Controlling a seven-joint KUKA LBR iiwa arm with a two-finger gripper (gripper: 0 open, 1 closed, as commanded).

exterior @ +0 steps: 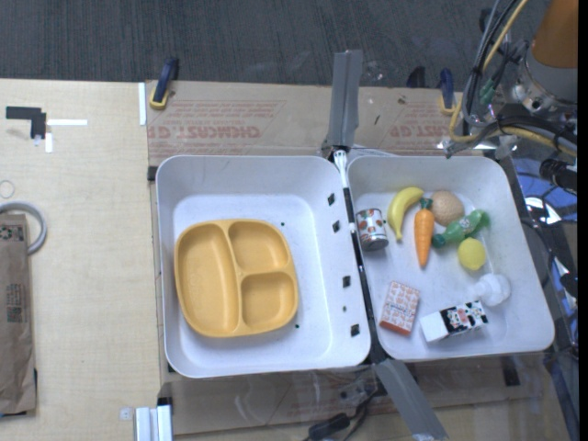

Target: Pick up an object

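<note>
The right bin [525, 246] holds several toy items: a yellow banana [404, 208], an orange carrot [424, 233], a beige round thing [447, 207], a green piece [464, 227], a yellow lemon [471, 254], a small can [371, 229], a red patterned box [400, 306], a black-and-white carton [457, 320] and a white piece [493, 288]. The arm's wrist and gripper [522, 99] hang above the bin's far right corner, amid cables and apart from all the items.
In the left bin [175, 200] lies a yellow divided plate [237, 277]. A grey divider bar [345, 99] runs between the bins at the back. Cardboard [239, 122] lies behind them. A brown bag [14, 310] sits at the far left.
</note>
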